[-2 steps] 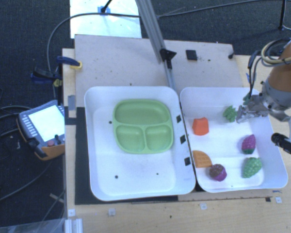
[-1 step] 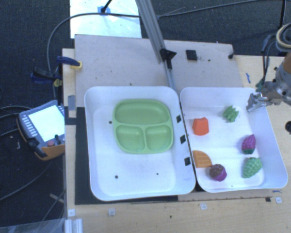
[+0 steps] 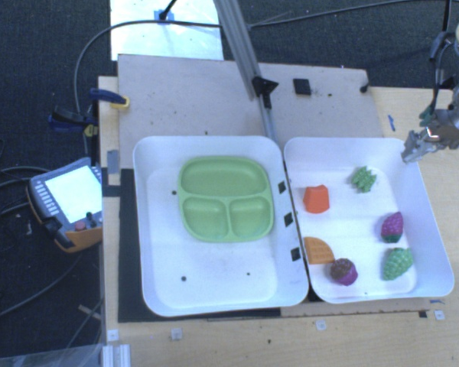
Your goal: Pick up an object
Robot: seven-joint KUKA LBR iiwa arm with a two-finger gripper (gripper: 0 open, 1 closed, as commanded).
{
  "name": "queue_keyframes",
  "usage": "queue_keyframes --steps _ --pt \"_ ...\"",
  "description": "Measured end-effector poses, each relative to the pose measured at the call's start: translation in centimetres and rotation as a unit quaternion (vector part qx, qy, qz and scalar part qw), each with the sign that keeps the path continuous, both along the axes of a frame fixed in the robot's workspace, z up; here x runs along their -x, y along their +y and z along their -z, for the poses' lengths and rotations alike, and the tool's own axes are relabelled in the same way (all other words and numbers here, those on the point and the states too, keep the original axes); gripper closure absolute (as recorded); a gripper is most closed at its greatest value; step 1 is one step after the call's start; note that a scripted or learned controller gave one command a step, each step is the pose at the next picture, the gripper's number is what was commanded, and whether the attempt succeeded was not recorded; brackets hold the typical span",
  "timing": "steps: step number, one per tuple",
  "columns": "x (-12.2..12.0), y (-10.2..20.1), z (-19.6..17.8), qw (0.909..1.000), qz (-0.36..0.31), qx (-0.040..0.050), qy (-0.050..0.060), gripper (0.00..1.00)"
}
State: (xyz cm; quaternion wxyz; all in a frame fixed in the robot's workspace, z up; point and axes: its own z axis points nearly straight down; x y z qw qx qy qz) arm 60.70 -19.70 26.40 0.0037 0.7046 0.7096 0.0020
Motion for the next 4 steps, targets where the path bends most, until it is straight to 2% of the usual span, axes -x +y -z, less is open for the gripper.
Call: queue_keyframes --steps 1,2,3,4 --pt "-0.5 6.3 0.1 1.0000 -0.002 -0.0019 0.003 1.00" --pt "-2.3 11.8 0.7 1.0000 -0.001 -0.0015 0.002 1.00" --pt "-2.8 16.7 2.2 1.0000 -0.001 -0.0018 0.003 1.00" --pt "-3.1 22.3 1.6 1.0000 -0.002 -0.0021 0.003 1.00"
